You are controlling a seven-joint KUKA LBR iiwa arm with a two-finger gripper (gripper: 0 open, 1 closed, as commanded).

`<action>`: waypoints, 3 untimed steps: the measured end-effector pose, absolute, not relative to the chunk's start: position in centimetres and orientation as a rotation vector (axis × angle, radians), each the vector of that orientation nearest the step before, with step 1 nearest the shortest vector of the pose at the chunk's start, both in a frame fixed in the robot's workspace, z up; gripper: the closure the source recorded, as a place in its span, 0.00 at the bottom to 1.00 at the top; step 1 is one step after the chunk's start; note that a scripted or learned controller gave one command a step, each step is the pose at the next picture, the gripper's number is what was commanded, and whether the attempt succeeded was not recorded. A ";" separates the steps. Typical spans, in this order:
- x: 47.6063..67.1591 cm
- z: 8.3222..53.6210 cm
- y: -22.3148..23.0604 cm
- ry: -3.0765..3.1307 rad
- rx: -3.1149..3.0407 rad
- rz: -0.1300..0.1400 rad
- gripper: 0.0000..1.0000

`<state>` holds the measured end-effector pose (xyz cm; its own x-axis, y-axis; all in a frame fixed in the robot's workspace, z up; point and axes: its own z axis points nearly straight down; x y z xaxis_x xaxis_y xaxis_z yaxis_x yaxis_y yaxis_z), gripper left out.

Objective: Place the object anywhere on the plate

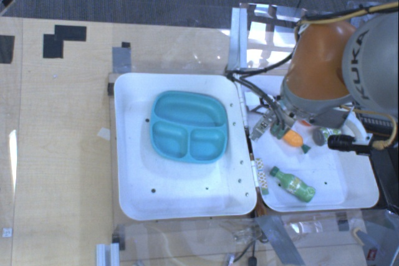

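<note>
End effector [275,123] beside orange object [293,138]

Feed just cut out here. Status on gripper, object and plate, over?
Gripper low in right bin, at the carrot; grasp unconfirmed. Bottle lies nearer the front. Plate in left bin, nothing on it. Bin walls between.

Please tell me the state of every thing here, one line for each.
plate: upright in the left bin, nothing on it.
bottle: green, lying on its side in the right bin.
carrot: orange, lying in the right bin, beside the gripper.
gripper: low over the right bin, near its left wall.
</note>
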<state>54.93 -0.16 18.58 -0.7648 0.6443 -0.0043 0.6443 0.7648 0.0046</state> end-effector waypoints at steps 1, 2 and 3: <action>52.0 23.5 1.1 2.938 1.090 0.006 1.00; 49.2 33.2 4.6 2.960 1.019 0.008 1.00; 48.8 24.8 6.8 3.018 0.853 0.005 1.00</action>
